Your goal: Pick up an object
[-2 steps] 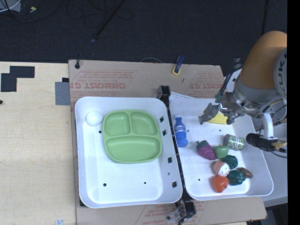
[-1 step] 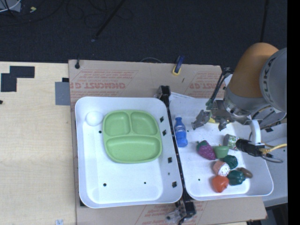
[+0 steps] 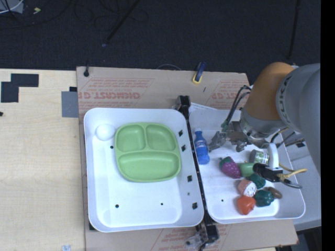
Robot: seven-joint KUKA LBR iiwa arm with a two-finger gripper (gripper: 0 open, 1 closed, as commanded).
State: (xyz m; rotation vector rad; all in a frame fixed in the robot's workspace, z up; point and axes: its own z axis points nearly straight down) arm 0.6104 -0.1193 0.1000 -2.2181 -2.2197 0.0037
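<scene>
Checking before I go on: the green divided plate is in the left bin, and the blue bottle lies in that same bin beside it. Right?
Not quite. The green divided plate is in the left bin, but the blue bottle lies in the right bin, just past the divider and apart from the plate. The camera view shows it near the gripper, left of the purple toy.

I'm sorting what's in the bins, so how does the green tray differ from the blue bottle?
The green tray sits in the left bin; the blue bottle is in the right bin, by the divider. The tray is wide, flat and split into three compartments; the bottle is small and narrow. The tray has only a white ball near it; the bottle shares its bin with a cluster of toys. Both look untouched.
</scene>
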